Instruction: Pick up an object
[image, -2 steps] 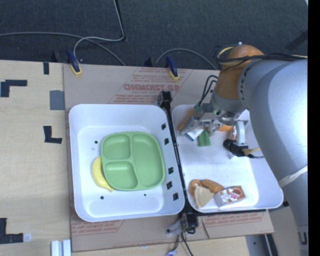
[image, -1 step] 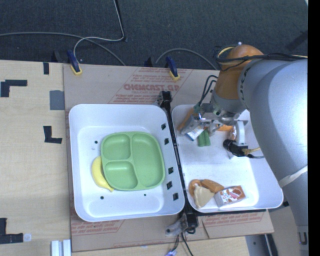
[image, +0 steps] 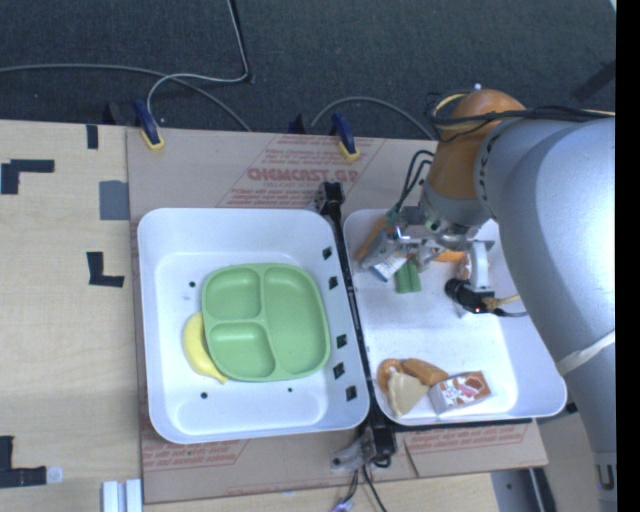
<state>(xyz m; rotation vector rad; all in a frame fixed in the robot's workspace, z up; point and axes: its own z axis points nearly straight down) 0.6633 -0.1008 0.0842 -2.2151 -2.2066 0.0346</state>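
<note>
In the right bin (image: 500, 350), my gripper (image: 406, 250) hangs low over the far left corner. A small green block (image: 407, 279) sits directly under it, touching or nearly touching the tip. Beside that lies a grey-silver packet (image: 380, 268), and an orange carrot-like piece (image: 372, 237) lies just behind it. I cannot see whether anything sits between the jaws. Near the bin's front are a brown pastry (image: 405, 380) and a red-and-white packet (image: 460, 390).
The left bin (image: 165, 300) holds a green divided plate (image: 266, 322) with a yellow banana (image: 197, 350) against its left side. A black divider (image: 345, 300) runs between the bins. The grey arm (image: 560, 220) covers the right bin's far right side.
</note>
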